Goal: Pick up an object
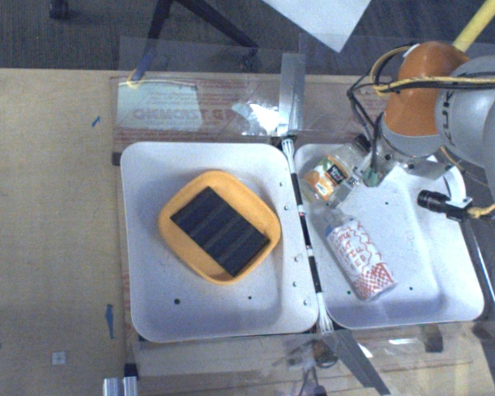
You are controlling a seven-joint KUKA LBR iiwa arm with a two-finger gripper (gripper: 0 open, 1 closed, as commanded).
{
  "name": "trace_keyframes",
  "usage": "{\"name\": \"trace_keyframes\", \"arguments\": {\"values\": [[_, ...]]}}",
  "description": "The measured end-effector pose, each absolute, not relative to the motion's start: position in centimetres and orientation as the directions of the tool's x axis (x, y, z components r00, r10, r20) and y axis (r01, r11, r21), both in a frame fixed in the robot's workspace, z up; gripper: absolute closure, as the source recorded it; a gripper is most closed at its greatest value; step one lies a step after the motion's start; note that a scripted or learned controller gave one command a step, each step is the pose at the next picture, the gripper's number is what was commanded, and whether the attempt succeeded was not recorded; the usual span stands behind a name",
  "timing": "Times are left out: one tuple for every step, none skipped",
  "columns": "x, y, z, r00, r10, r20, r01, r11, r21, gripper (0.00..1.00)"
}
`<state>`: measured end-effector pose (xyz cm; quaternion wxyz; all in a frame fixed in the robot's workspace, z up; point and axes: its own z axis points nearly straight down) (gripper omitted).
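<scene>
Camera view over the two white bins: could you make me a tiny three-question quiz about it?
1. True or false: the yellow dish lies in the left bin.
2. Which lies nearer the claw: (a) the clear bottle with the orange label, or (b) the red-and-white patterned bottle?
3. Fill in: the dark ribbed pad rests on the ____ dish.

Key: 1 true; 2 a; 3 yellow.

Two shallow white bins sit side by side on the tabletop (41, 221): the left bin (148, 304) and the right bin (445, 295). Beyond the tabletop, a black office-chair base (161, 2) stands on dark carpet, near a white sheet (313, 2).
</scene>
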<state>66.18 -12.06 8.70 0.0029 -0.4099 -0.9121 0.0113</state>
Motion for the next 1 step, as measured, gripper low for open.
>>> {"name": "trace_keyframes", "arguments": {"values": [[66.0,-11.89,8.88,-0.721,0.693,-0.013,0.693,0.72,-0.021,0.0]]}}
